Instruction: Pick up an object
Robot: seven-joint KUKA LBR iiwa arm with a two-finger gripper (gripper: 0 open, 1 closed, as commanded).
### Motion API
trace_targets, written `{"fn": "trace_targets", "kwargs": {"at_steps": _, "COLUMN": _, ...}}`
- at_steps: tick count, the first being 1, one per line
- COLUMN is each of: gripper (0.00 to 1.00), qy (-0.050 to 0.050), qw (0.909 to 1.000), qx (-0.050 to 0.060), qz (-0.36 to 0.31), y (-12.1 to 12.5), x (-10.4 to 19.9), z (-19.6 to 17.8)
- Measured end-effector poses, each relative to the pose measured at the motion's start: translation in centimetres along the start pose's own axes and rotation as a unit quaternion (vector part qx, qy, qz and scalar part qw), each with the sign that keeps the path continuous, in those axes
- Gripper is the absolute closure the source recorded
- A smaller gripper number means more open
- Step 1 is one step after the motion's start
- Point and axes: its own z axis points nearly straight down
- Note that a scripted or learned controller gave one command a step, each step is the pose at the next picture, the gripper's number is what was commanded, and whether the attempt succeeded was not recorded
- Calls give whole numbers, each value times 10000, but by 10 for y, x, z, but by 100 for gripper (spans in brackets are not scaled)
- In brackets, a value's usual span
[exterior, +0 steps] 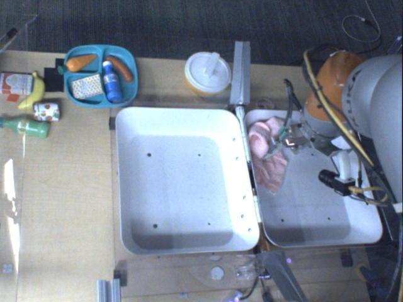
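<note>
A pink soft object point(259, 137) lies at the back left of the right bin point(327, 222), against its left wall. A paler pink cloth-like piece point(272, 172) trails from it toward the bin's middle. My gripper point(281, 141) reaches in from the right and sits right at the pink object's right side, touching or overlapping it. The grey arm with its orange band point(337, 74) and cables covers the bin's back right part.
The left white bin point(182, 175) stands beside the right one, with a metal bar point(239, 74) behind their shared edge. Behind the bins are a white lidded cup point(208, 73) and a blue divided plate point(101, 75) of toy food. A banana, a can and a green bottle point(25, 127) lie far left.
</note>
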Motion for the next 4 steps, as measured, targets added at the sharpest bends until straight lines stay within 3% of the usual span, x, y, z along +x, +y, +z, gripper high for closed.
{"fn": "trace_targets", "kwargs": {"at_steps": 1, "gripper": 0, "qy": -10, "qw": 9998, "qx": -15, "qz": -209, "y": -33, "x": 14, "z": -1}}
{"fn": "trace_targets", "kwargs": {"at_steps": 2, "gripper": 100, "qy": -8, "qw": 9997, "qx": -40, "qz": -221, "y": -31, "x": 16, "z": -13}}
{"fn": "trace_targets", "kwargs": {"at_steps": 3, "gripper": 100, "qy": 17, "qw": 9882, "qx": 38, "qz": -1532, "y": -2, "x": 38, "z": -95}}
{"fn": "trace_targets", "kwargs": {"at_steps": 4, "gripper": 100, "qy": 18, "qw": 9637, "qx": 39, "qz": -2668, "y": 43, "x": 21, "z": -94}}
